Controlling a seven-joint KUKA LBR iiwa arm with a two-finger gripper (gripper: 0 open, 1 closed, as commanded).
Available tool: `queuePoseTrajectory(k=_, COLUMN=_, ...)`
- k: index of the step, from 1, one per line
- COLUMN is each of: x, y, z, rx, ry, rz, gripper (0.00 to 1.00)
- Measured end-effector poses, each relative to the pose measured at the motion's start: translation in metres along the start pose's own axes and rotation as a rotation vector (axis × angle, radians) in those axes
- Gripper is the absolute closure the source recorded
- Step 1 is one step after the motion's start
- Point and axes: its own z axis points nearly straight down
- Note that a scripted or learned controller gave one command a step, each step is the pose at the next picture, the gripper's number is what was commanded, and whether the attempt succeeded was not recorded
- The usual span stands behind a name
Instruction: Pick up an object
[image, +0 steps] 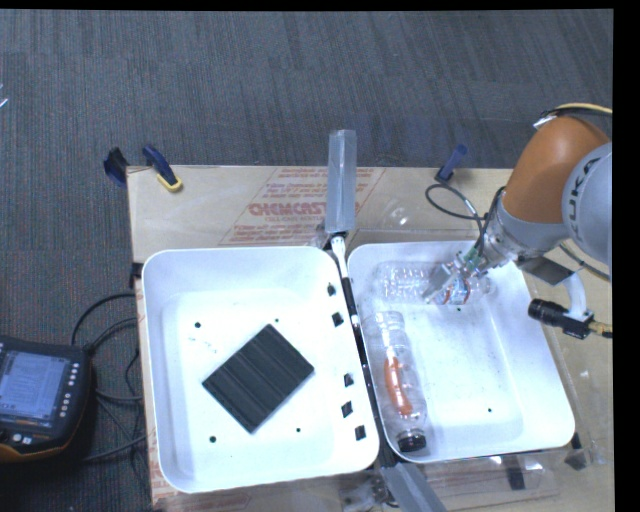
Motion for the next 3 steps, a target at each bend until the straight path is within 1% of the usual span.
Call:
queuePoseTrajectory(k=1, x=-0.0038, y=-0.0005, z=0.0003, rx=-0.002, ry=0.004, rz=-0.032, gripper=0.0)
queuePoseTrajectory(k=3, x=-0.0046, y=-0.0006, z=0.0004, rx=-0.002, ry=0.004, rz=-0.035, gripper=0.0)
